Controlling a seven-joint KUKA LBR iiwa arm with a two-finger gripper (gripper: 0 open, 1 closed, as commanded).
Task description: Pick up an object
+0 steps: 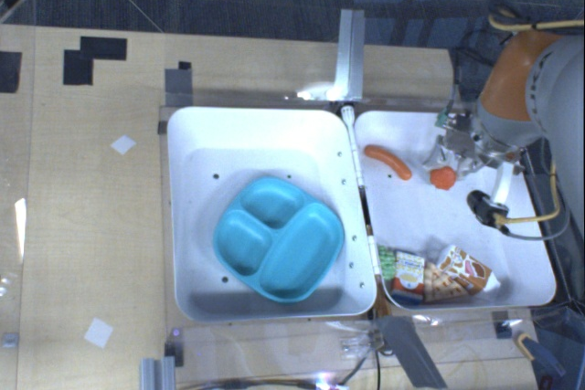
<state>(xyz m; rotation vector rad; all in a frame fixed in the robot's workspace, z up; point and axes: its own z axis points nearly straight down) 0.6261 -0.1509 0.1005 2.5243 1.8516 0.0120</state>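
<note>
My gripper (450, 162) hangs low over the back of the right bin (539, 288), directly above a small red-orange round object (443, 179) that sits just beneath its fingertips. An orange sausage-shaped piece (388, 162) lies to its left, apart from it. Two printed snack packets (434, 274) rest at the front of the same bin. A blue divided plate (279, 237) lies in the left bin (196, 151).
The arm's grey body and orange band (512, 78) come in over the right bin's back right corner, with cables (512, 219) trailing along its right side. A metal post (350, 59) stands behind the divider between the bins.
</note>
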